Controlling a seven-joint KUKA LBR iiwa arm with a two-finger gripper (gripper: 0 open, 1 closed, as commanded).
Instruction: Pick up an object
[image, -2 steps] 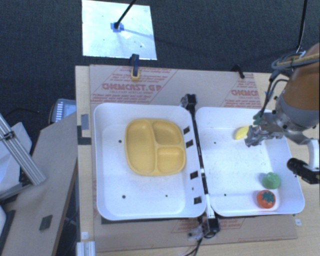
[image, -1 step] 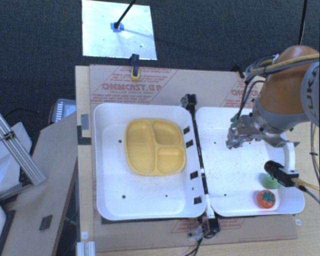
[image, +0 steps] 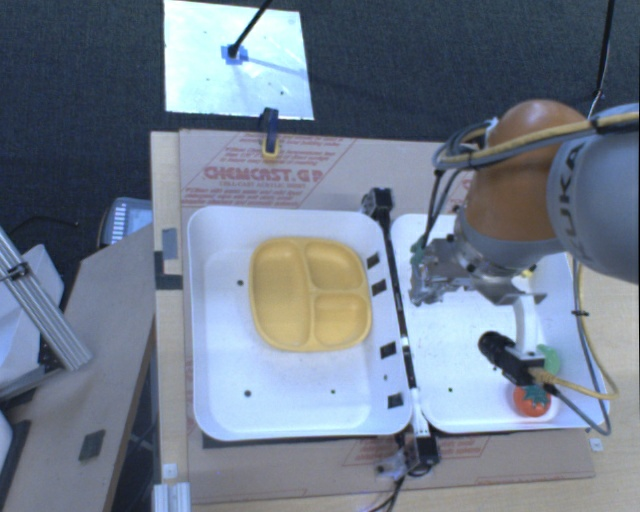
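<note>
A grey robot arm's hand (image: 422, 282) hangs over the left part of the right shallow white bin (image: 460, 405); whether it is open or closed cannot be told. A small round orange object (image: 533, 401) lies near that bin's front right corner, well apart from the hand; a large yellow divided plastic plate (image: 308, 293) sits in the left shallow white bin (image: 215, 400). A good pick likely means centring over the orange object and descending straight, clear of the nearby bin wall; the wide, low plate looks harder to grasp.
</note>
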